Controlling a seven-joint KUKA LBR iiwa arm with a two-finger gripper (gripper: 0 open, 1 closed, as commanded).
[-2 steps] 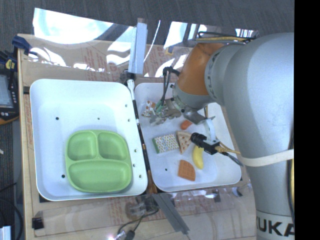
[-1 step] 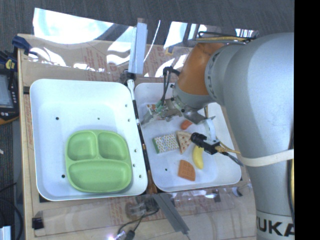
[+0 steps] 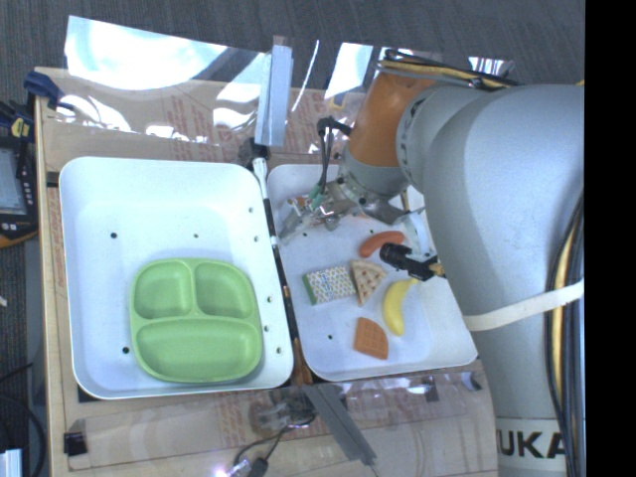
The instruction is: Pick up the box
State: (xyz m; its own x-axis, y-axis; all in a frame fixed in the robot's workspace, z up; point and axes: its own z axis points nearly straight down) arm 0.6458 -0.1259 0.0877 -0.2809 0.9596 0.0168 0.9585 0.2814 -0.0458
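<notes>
The box looked light, stiff and thin, best pinched across its short sides. It was small, greenish and patterned, lying flat at centre frame in the right bin, touching a waffle wedge. Whether the gripper, just above, was parted or closed, I could not tell.

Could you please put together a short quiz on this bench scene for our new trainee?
1. True or false: the green divided plate lies in the left bin.
2. Which item lies nearest the front edge of the right bin?
A. banana
B. orange waffle piece
C. patterned box
3. Fill in: the gripper hovers over the ____ part of the right bin.

Key
1. True.
2. B; it sits below the banana and the box in the camera view.
3. Rear, up by the bin's far left corner, apart from the box.
</notes>
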